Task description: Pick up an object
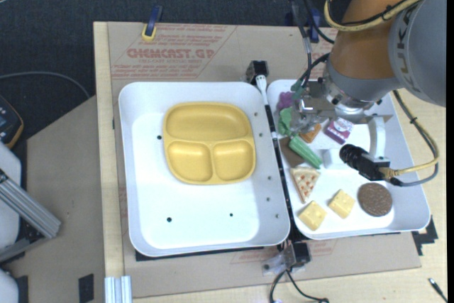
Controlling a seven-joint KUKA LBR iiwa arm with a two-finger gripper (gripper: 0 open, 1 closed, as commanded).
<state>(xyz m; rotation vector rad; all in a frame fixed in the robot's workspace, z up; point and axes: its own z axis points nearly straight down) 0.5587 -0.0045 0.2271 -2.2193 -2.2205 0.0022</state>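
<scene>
Overhead, a grey arm with an orange band reaches from the right, its pincer [306, 112] low over the crowded far-left corner of the right bin [415, 213]. Whether the pincer is open or closed cannot be told; nothing is visibly held.

Likely risk: the toys lie so close that a grab could catch two, or push one aside and close on nothing.

Just beside the pincer are green pieces [303, 150], an orange bit and a purple-and-white item [338, 129]. Nearer the front lie a pizza slice [306, 182], two yellow cheese blocks [341, 203] and a brown cookie [374, 199].

The left bin [142, 223] holds a yellow three-compartment plate [209, 142], nothing on it. Both bins sit on a desk [113, 46].
</scene>
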